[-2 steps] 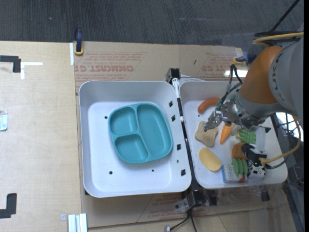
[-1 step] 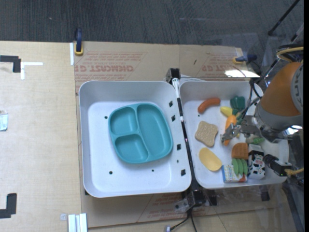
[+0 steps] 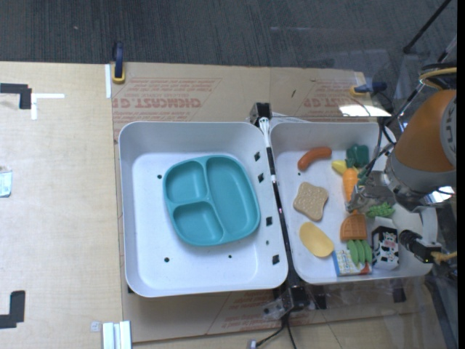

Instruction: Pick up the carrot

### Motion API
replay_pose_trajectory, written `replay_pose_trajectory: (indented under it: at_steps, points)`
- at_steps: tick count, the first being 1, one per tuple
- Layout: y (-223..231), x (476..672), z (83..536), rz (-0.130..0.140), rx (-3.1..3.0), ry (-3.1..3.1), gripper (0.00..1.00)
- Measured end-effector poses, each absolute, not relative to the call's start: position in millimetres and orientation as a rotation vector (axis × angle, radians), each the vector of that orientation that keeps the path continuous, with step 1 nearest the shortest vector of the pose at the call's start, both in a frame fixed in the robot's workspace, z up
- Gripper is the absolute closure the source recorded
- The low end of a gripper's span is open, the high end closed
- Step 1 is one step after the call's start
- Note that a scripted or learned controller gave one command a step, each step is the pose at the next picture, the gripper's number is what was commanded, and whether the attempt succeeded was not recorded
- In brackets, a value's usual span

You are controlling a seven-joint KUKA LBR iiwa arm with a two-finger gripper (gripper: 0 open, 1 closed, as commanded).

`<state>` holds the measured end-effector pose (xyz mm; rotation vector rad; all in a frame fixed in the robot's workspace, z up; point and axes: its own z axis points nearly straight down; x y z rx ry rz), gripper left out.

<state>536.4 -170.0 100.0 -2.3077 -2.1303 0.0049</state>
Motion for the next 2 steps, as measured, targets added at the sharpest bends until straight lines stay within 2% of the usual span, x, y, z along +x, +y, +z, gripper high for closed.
replay_pose_trajectory:
  at_steps: [1, 2]
  points:
    - [-101, 554.7, 91, 0.004, -2.123, -2.312, 1.00]
    - [-24, 565.7, 191, 0.004, -2.276, -2.166, 1.00]
